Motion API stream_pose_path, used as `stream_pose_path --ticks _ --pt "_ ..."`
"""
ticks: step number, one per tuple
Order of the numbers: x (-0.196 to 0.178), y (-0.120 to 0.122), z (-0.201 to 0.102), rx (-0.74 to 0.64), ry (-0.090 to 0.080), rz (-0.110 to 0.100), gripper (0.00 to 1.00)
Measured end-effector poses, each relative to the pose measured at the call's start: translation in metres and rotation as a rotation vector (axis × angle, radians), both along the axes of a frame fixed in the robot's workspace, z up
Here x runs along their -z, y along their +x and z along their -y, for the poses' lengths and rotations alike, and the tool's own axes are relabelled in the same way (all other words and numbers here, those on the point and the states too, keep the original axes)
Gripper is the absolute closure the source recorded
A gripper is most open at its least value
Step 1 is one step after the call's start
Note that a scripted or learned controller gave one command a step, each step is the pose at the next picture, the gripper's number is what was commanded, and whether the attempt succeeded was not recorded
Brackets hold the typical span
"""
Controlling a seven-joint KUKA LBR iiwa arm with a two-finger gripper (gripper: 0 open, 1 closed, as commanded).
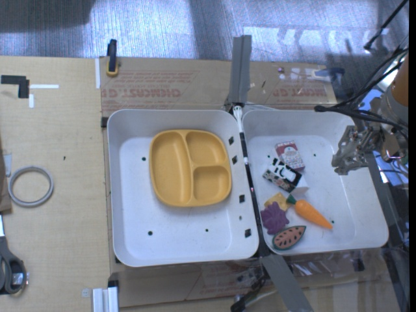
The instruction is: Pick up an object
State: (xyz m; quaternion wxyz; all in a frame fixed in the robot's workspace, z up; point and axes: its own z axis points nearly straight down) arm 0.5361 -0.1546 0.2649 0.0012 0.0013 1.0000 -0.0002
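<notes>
Hovering over the right bin's (364, 233) right side, the pincer (344, 158) carries nothing visible; its opening cannot be told. The small carton (288, 155), label unreadable, lies left of it, the toy carrot (312, 214) nearer.

Not much to read here tbh: the only real lettering is the red print on the cardboard sheet (195, 86) lying just behind the two white bins (123, 194), and it sits upside down from the camera and is too blurry to make out any word. There's a second patch of the same red print (302, 91) further right on that cardboard, behind the right bin, equally unreadable. Inside the right bin, the little red-and-white carton (288, 153) and the black-and-white packet (282, 173) just in front of it both have printed graphics, but they're too small to read.
</notes>
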Motion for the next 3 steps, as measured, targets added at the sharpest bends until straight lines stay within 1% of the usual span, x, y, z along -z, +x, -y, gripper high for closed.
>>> stream_pose_path --ticks 1,2,3 --pt "0.072 0.0 -0.006 0.392 0.0 -0.002 0.0" --pt "0.146 0.039 -0.023 0.343 -0.002 0.032 0.0" --pt "0.142 0.037 -0.053 0.776 0.004 0.019 0.0"
